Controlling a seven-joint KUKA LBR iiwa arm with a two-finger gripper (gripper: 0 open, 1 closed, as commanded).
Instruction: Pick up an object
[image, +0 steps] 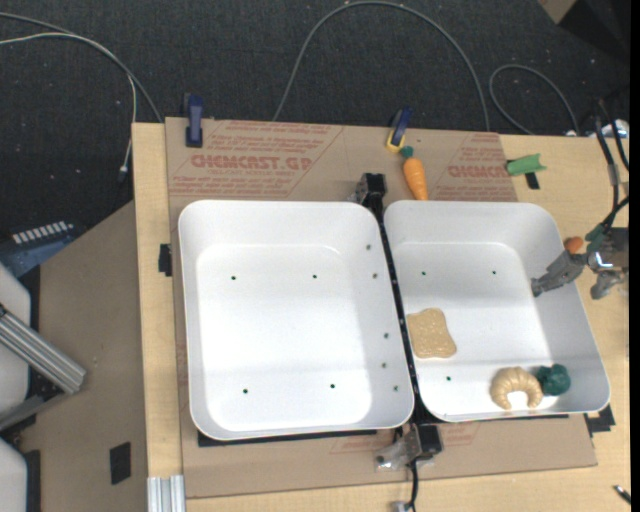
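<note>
1. Starts at the left with dark carpet and loose cables beyond the cardboard-covered bench (150, 300).
2. Shows broad white floor across the left bin (290, 320), marked by small dark dots; touches the right bin (480, 250) along a shared middle edge.
3. Places a blue clamp (194, 120) at the bench's far left corner and a carrot (415, 178) on the cardboard just beyond the right bin's far left corner, long axis running far to near.
4. Sets a flat tan piece (431, 333) on the right bin's floor, close to its left wall, long axis roughly far to near.
5. Leaves open white floor across the right bin's far half.
6. Puts a croissant (516, 388) near the right bin's near right corner, long axis along the near rim, both tips curling toward that rim; touches a small green object (553, 379) on its right.
7. Hangs the gripper (577, 283) over the right bin's right rim, jaws spread, nothing between them, well apart from the croissant.
</note>
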